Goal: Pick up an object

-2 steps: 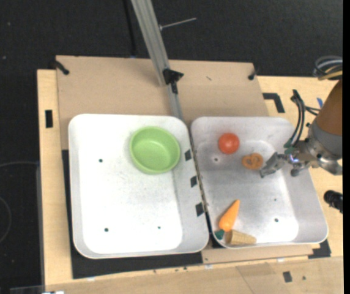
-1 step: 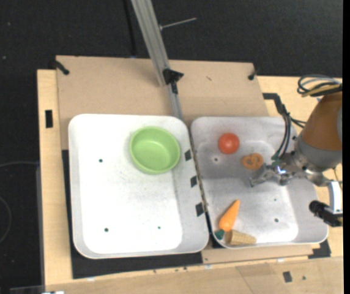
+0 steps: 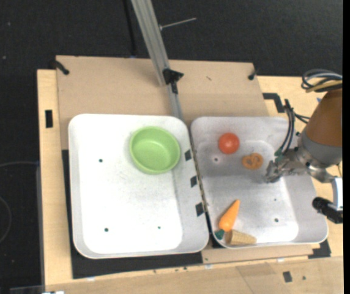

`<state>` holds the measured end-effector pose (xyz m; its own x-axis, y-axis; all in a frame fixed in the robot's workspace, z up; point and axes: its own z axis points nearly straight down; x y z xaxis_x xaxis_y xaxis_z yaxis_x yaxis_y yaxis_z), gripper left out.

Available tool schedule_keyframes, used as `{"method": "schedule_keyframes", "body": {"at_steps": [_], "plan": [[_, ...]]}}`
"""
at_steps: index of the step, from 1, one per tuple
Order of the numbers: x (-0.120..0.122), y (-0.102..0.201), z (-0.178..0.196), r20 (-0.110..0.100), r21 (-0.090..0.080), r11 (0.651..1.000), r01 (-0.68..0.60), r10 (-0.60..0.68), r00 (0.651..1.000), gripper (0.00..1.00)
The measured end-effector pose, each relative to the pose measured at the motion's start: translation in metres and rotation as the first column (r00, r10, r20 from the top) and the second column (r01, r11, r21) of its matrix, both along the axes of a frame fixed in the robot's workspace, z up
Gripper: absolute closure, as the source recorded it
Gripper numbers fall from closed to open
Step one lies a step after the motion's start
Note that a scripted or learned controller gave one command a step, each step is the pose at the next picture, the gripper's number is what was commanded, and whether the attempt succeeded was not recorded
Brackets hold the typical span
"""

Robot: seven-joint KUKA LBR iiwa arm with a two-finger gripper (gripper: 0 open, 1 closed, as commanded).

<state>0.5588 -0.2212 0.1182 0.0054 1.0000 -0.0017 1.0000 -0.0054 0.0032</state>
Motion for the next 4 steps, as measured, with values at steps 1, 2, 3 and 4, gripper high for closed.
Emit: {"method": "schedule_keyframes", "body": {"at_steps": [1, 2, 3, 4], "plan": [[-0.002, 0.007, 0.059, 0.005, -0.001, 1.000, -0.009, 0.009, 1.000, 1.00], [0.000, 0.005, 0.113, 0.005, -0.002, 1.000, -0.009, 0.009, 1.000, 1.00], [0.022, 0.049, 0.120, 0.000, 0.002, 1.000, -0.013, 0.013, 1.000, 1.00], [0.041, 0.098, 0.131, 0.000, 0.003, 1.000, -0.013, 0.013, 1.000, 1.00]]}}
